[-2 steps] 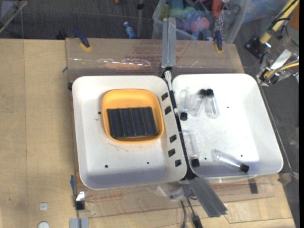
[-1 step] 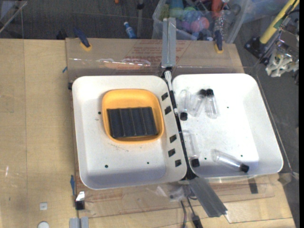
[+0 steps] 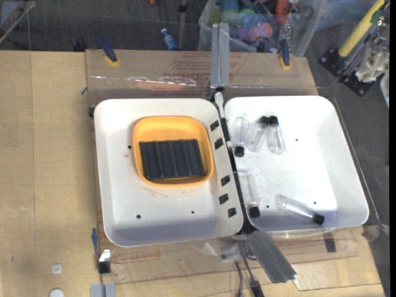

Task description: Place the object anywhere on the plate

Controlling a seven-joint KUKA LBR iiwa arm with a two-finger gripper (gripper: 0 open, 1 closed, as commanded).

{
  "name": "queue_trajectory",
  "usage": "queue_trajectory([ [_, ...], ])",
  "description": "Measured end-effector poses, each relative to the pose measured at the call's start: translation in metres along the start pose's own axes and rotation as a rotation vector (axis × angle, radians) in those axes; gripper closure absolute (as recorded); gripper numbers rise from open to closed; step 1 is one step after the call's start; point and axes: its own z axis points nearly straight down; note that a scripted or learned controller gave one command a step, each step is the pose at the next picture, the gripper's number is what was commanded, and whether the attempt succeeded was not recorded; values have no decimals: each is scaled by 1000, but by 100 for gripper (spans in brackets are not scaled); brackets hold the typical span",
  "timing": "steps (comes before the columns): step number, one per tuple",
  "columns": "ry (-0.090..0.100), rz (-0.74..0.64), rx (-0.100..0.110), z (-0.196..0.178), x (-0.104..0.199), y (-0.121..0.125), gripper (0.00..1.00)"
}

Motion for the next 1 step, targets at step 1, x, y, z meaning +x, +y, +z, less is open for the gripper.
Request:
queue_trajectory([
  [1, 0, -286, 0, -76, -2, 0, 100],
])
